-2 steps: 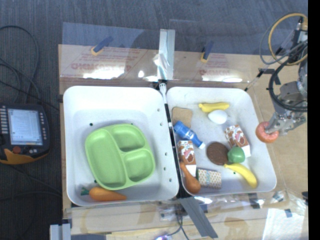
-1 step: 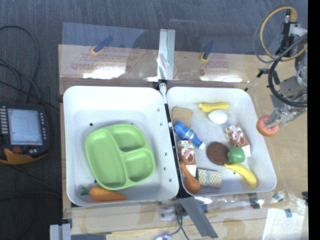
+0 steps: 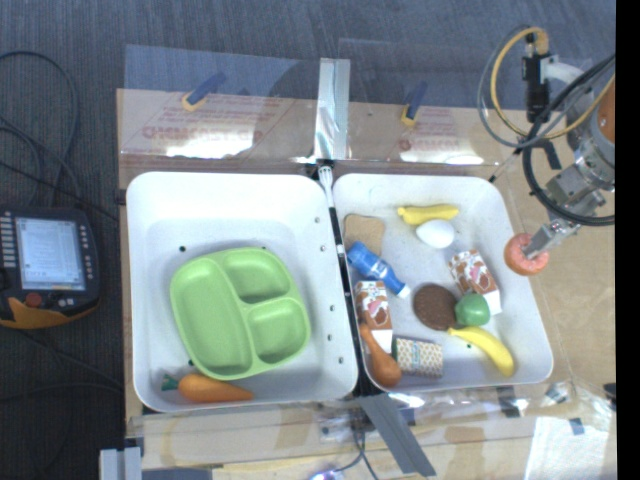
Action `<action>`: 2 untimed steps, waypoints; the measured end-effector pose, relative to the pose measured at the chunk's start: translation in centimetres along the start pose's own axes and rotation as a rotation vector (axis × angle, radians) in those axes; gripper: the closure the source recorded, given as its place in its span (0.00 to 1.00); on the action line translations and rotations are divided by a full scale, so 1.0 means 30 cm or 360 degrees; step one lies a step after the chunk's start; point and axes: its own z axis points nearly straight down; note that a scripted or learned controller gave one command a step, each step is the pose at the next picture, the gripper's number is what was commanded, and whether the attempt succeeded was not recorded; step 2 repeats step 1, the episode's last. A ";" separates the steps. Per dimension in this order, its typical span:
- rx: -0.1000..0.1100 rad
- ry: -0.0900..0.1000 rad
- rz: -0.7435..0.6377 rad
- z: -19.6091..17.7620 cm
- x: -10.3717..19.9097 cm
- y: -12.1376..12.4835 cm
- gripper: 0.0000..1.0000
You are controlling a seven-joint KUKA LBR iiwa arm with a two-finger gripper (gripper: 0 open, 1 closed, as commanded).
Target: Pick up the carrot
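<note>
A tan bench point(image 3: 590, 298) bears two glossy white bins. The tapered orange carrot point(image 3: 212, 389) lies in the left bin point(image 3: 150, 208), beside the green divided plate point(image 3: 240, 311). The gripper point(image 3: 528, 251) hangs outside the right bin point(image 3: 500, 203); whether it is spread or closed, I cannot tell.

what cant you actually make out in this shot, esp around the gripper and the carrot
- Gripper, camera view: small at the right bin's edge, beside an orange-pink round thing; too small to tell whether the two touch.
- Arm: cut off by the frame's right side.
- Carrot: its leafy end lies in shadow under the green plate's rim.
- Packets in the right bin: labels too small to read.
</note>
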 end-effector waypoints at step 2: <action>0.0005 0.0004 -0.0741 -0.138 -0.001 -0.201 1.00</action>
